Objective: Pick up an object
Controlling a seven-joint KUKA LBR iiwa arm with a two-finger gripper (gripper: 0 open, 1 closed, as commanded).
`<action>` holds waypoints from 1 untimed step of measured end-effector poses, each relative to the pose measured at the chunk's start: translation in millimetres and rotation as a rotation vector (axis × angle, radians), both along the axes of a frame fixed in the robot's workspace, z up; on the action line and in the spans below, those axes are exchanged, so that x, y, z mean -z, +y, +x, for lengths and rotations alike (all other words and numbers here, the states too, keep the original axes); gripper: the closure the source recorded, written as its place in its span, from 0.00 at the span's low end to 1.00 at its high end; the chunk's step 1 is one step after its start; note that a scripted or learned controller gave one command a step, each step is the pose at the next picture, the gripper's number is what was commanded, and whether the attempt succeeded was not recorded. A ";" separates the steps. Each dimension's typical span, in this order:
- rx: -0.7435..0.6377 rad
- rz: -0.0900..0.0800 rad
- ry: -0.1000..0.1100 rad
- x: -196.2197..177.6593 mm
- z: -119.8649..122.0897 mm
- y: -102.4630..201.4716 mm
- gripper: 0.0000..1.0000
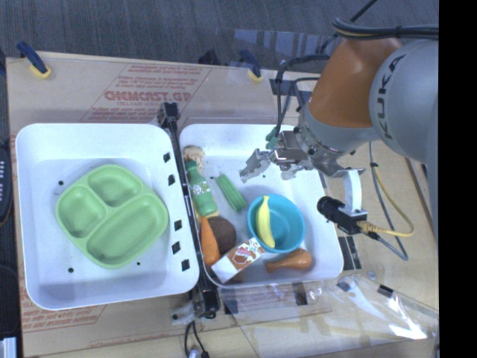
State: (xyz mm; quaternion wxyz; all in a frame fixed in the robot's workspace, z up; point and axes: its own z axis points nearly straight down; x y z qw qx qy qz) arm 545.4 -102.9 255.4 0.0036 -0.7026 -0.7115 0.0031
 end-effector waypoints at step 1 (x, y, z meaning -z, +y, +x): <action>0.136 0.000 0.010 148.0 -30.9 -26.5 0.00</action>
